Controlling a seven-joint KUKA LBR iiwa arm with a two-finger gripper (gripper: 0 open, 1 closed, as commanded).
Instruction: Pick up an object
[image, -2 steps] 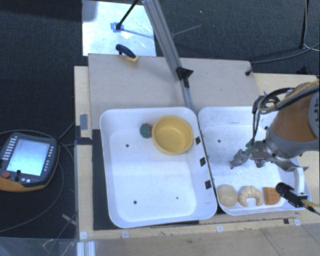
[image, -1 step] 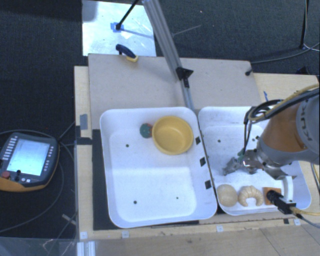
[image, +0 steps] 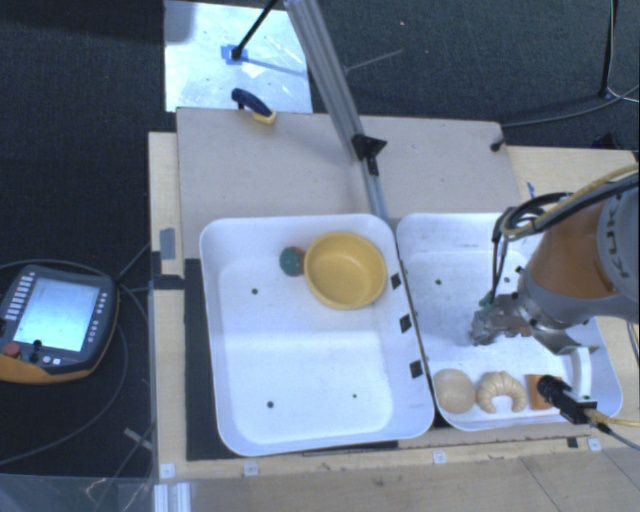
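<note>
Dark carpet around a tan table (image: 300, 160) with 2 white bins side by side. Left bin (image: 300, 390) has a yellow bowl (image: 345, 270) near its back right corner, a small green ball (image: 291, 261) touching the bowl's left side. Right bin (image: 440, 250) has 3 items along its front wall: a pale round bun (image: 453, 389), a croissant (image: 502, 391) just beside it, an orange block (image: 541, 394) partly hidden by arm hardware. Arm reaches in from the right, tool (image: 490, 326) low over the right bin's floor, behind the bun and croissant, nothing seen in it; open or closed, cannot tell. Step looks like approach, no grasp yet. Next move likely needs a shift forward over the croissant or bun, then descent and closing.
</note>
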